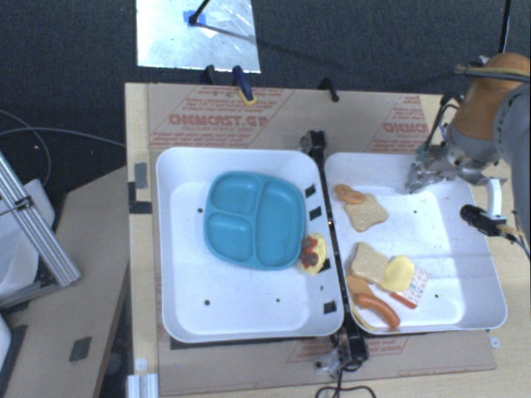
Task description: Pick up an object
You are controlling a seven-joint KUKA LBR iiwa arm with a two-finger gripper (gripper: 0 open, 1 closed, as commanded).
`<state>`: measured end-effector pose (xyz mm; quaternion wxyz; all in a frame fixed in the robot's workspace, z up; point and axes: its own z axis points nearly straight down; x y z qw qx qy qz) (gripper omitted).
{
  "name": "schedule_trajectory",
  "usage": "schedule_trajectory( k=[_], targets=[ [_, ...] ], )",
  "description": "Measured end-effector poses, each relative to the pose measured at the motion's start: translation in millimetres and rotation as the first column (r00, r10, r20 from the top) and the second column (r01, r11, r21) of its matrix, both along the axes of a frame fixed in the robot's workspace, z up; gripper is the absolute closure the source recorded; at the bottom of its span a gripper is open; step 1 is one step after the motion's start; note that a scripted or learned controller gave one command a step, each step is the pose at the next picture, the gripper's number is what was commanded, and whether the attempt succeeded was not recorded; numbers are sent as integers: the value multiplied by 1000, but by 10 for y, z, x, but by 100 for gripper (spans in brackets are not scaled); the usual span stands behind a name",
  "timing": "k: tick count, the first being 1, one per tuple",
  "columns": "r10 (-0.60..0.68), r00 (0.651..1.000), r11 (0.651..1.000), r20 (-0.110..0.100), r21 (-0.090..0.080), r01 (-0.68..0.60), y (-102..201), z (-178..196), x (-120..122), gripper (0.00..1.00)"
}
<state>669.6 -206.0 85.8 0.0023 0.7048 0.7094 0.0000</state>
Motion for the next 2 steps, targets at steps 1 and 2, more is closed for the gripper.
schedule_trajectory(
  k=[1,2],
  targets=[
    [0,1000,1000,0,0,0,0,0,0,100],
    [-1,1000,1000,0,0,1,2,0,-2,100]
  ],
)
